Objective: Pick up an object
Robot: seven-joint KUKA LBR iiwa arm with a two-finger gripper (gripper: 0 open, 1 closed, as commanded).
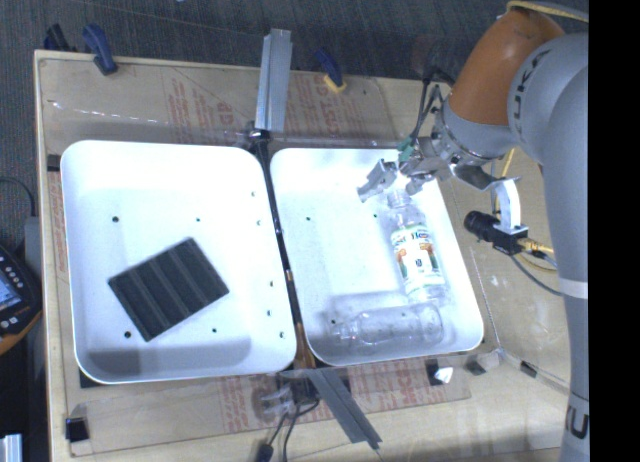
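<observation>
A clear plastic bottle with an orange and white label (417,255) lies in the right bin (320,250), its neck pointing up toward the far rim. A second clear bottle (390,327) lies across the near end of that bin. My gripper (390,179) hovers over the far right part of the right bin, just above the labelled bottle's cap end. Its grey fingers (374,181) are spread, and nothing sits between them. A dark ribbed rectangular pad (168,287) lies flat in the left bin (100,180).
A metal bar (271,80) rises at the back between the bins, and another (335,412) lies at the front. Blue clamps (100,50) hold the board's far edge. A cable and black connector (495,230) hang to the right of the gripper.
</observation>
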